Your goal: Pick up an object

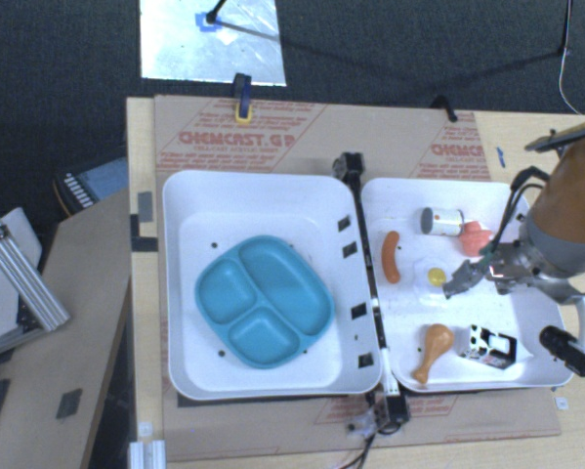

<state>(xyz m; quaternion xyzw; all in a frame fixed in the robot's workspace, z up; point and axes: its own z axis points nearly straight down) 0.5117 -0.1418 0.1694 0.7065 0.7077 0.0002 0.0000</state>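
The right bin (409, 195) holds several small objects. An orange-red sausage (392, 257) lies near its left wall. A grey and white can (440, 221) lies on its side at the back, with a pink piece (476, 235) just right of it. A small yellow object (436, 277) sits mid-bin. A tan drumstick (432, 348) and a black-and-white item (491, 346) lie near the front. My gripper (461, 281) hangs over the bin's middle, just right of the yellow object. Nothing is visibly held.
The left bin (189, 203) carries a blue divided plate (263, 301). A black divider (365, 262) runs between the bins. The arm (565, 218) covers the right bin's right side. Cardboard (302, 135) lies under both bins.
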